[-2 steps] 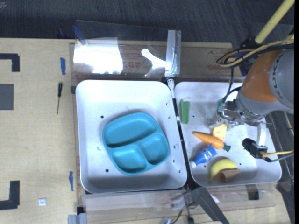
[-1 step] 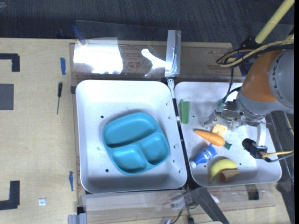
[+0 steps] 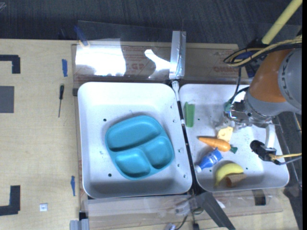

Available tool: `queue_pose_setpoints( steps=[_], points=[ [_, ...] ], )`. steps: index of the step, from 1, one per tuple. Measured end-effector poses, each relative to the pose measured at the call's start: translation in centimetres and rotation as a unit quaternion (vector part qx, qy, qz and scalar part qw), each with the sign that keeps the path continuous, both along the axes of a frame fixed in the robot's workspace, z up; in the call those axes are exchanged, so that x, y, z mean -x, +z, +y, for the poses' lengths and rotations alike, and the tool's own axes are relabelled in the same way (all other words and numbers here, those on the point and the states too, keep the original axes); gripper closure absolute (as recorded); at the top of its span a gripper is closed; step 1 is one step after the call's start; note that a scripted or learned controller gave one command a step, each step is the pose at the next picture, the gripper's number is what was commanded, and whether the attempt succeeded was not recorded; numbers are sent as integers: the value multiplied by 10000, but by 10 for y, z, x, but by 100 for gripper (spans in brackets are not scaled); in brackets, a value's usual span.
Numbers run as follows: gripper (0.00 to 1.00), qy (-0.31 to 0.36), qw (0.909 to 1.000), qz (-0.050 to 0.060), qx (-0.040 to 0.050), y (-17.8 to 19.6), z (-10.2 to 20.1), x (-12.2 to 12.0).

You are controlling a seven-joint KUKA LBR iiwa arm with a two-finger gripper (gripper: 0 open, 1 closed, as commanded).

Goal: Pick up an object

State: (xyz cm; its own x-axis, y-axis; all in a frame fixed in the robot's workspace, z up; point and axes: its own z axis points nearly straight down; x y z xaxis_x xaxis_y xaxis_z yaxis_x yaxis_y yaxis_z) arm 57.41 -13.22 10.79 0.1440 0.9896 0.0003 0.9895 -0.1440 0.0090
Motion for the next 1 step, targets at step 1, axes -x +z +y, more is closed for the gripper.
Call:
queue_pose_setpoints(
  steps=[1],
  points=[
    [100, -84, 10000, 1, -15, 122, 74, -12]
  ],
)
